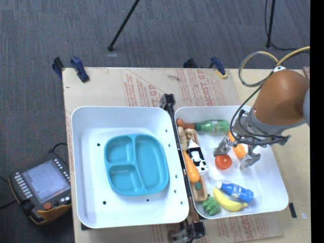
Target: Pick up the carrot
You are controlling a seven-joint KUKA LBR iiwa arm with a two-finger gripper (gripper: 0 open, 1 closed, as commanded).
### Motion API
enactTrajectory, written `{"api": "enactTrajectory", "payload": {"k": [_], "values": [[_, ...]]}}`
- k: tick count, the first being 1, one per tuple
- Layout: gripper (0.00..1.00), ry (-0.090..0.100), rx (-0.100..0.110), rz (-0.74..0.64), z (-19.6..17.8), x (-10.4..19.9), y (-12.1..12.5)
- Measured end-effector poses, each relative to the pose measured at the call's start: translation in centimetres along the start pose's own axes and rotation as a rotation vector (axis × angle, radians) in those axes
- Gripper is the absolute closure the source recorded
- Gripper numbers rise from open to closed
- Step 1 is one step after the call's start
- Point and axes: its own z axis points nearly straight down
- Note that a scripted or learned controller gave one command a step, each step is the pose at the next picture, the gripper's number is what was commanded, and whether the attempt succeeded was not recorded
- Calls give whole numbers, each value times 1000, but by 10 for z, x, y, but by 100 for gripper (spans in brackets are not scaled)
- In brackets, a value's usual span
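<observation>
slim orange carrot point(191, 168), lying lengthwise along right bin's point(276, 178) left wall

Tray point(136, 164) lies in the left bin point(83, 135); carrot point(191, 169) (beside the left wall) in the right bin point(276, 186)

Even overhead light, soft shadows, slightly soft low-resolution picture.
</observation>
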Motion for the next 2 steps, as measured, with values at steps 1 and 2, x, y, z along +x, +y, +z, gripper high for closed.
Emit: {"api": "enactTrajectory", "payload": {"k": [1, 2], "values": [[100, -3, 0, 4, -10, -2, 0], [0, -3, 0, 5, -10, -1, 0]]}}
